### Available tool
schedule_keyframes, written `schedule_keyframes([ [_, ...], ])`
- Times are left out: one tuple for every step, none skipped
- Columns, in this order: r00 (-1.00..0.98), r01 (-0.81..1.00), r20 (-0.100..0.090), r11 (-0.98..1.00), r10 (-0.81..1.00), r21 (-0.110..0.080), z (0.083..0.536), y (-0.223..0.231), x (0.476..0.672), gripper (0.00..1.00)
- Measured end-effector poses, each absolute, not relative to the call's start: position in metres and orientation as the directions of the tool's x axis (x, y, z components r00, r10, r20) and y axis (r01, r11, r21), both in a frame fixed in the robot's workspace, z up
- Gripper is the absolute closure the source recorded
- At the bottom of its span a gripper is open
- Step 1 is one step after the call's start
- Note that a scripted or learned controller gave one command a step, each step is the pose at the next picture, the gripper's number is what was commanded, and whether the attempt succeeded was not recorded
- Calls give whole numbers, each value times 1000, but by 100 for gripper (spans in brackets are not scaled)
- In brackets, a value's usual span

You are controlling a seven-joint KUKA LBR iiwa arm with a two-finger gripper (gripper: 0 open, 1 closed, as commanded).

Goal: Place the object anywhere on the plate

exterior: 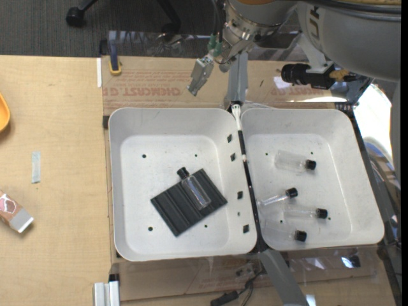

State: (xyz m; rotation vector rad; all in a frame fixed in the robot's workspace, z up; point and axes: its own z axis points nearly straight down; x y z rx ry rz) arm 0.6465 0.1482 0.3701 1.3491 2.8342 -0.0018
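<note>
A dark ribbed plate lies tilted in the middle of the left white bin. A clear vial with a black cap rests on the plate's upper part, cap pointing to the back left. My gripper hangs high over the cardboard behind the left bin's back right corner, well away from the plate and with nothing visibly in it. Several more clear vials with black caps lie scattered in the right bin.
The grey arm fills the upper right, above the right bin's back edge. On the wooden bench to the left lie a small grey strip, a red and white item and an orange object. A blue clamp stands at the back.
</note>
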Motion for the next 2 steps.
schedule_keyframes([
  [-631,776,-3,631,776,0,370,148,647,0],
  [-631,776,-3,631,776,0,370,148,647,0],
])
